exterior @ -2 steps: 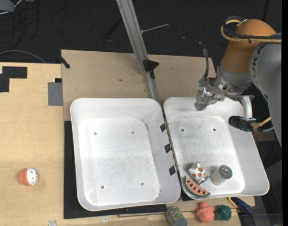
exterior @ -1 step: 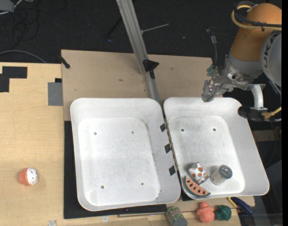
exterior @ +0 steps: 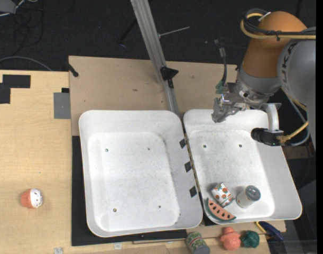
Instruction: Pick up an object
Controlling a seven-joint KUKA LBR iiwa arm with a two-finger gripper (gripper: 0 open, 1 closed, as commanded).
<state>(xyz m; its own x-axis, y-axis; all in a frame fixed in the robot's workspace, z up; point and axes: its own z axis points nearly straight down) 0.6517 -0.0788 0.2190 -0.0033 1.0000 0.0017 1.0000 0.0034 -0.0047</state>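
My gripper (exterior: 221, 114) hangs over the far edge of the right bin (exterior: 277, 165), below the orange band of the arm. Three small objects lie far from it in that bin's near corner. They are a white cup with red spots (exterior: 222, 193), a grey cylinder with a pale lid (exterior: 248, 196) and a watermelon slice toy (exterior: 220, 209) against the front rim. I see nothing under the gripper.
The left bin (exterior: 92, 126) sits beside the right one, joined by black clips. A red and white ball (exterior: 31, 198) lies on the bench at far left. A dark can (exterior: 195, 242), a red toy (exterior: 230, 238) and a green toy (exterior: 250, 239) lie past the front rim. A metal rail (exterior: 153, 46) slants behind the bins.
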